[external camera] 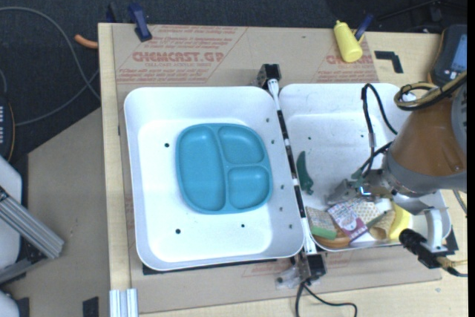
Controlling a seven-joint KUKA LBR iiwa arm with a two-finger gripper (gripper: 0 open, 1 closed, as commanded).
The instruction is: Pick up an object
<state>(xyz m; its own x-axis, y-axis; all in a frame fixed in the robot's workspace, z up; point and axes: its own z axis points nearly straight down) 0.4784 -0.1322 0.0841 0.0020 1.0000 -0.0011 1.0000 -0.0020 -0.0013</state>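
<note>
Bench item 1: left bin (141, 159), holding a blue 3-compartment tray (223, 167) at its centre.

Item 2: right bin (326, 111). Green slender piece (303, 171) near the 9 o'clock wall. Cluster of small objects at 6 o'clock: pink-and-white packet (347, 217), yellow piece (399, 222), brown curved piece (332, 238).

Item 3: gripper (361, 189), low over the cluster, just above the packet; whether clenched or released cannot be told.

Handling, judged: packet light, soft, crinkly, likely slippery; best pinched across its short edges. Neighbours touching, risk of double pick.
</note>
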